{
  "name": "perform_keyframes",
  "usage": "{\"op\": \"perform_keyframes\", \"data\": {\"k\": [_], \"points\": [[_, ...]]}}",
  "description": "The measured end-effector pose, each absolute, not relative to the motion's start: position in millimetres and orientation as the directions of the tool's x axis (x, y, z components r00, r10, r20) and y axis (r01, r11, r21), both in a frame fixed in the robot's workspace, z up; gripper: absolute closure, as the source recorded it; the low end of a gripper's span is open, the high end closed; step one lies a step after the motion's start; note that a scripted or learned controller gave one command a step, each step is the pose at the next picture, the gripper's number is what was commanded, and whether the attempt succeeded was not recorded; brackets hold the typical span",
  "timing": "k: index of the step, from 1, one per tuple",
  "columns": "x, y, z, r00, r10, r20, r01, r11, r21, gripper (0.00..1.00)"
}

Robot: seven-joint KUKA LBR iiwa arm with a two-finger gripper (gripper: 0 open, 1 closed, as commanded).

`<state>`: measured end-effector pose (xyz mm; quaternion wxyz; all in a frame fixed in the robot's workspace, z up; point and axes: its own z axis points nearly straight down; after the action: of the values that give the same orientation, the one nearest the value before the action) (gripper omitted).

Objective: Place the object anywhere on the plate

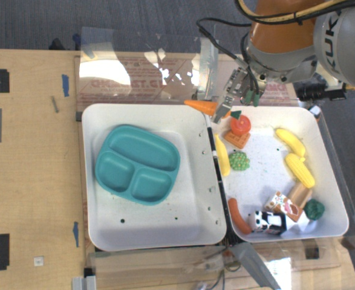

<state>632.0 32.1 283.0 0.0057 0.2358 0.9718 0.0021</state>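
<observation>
Two white bins side by side; left bin (104, 222) carries the teal divided plate (138, 165), nothing on it. Gripper (222, 110) hangs over the seam at the far rim of the right bin (331, 180). An orange carrot (200, 106) sits at its fingertips, seemingly pinched, lying level and clear of the bin floor. Likely mid-carry toward the plate. Other toys remain in the right bin: tomato (241, 124), green cluster (239, 161), corn (300, 169), banana (290, 142). Grip looks near the carrot's end, so a slip is possible.
</observation>
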Motion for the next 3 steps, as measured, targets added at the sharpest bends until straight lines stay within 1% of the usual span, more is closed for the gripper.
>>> {"op": "perform_keyframes", "data": {"k": [1, 2, 3], "points": [[595.3, 93, 327, -0.980, 0.198, -0.011, 0.198, 0.980, 0.005, 1.00], [540.9, 144, 377, -0.991, -0.133, -0.013, -0.133, 0.991, 0.003, 1.00], [519.6, 93, 401, -0.990, -0.140, -0.013, -0.140, 0.990, 0.001, 1.00]]}}
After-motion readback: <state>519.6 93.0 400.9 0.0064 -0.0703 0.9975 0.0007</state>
